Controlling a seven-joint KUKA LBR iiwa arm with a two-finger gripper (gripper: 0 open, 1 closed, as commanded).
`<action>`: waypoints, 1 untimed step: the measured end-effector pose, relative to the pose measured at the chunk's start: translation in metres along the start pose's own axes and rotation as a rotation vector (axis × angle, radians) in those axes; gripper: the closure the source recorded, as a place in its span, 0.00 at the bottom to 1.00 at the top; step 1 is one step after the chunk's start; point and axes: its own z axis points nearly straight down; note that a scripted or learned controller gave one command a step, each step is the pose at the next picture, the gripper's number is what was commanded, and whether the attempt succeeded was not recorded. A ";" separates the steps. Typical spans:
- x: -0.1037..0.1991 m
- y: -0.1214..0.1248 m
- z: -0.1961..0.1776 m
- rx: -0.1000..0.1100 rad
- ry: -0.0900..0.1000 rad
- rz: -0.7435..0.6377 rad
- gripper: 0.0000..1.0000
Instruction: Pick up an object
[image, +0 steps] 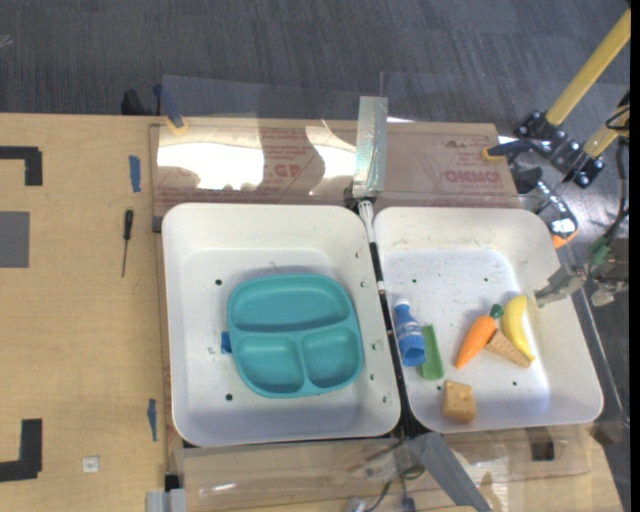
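We see the table (70, 330) first, a tan board carrying two shallow white bins side by side; the left bin (190, 250) sits toward the table's middle, the right bin (450, 240) toward its right edge, and their inner walls touch. In the left bin lies a teal divided plate (293, 334), flat, roughly at the bin's centre and a little toward its near wall; it has one long compartment at the far side and two smaller ones at the near side. The right bin holds the small things: a yellow banana (516, 319) near its right wall; an orange carrot (475, 341) just left of the banana, tilted; a tan wedge (510, 349) touching the carrot's right side and lying just below the banana; a blue bottle (409, 333) beside the bin's left wall; a green stick (431, 352) right against the bottle; a brown cube (460, 402) near the front wall, apart from the rest. At the right bin's right rim, close to the banana, we make out what seems to be the claw (575, 281); we cannot tell how it stands, and nothing shows gripped in it.
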 end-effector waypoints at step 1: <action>-0.011 0.035 0.154 -0.003 0.007 -0.083 0.00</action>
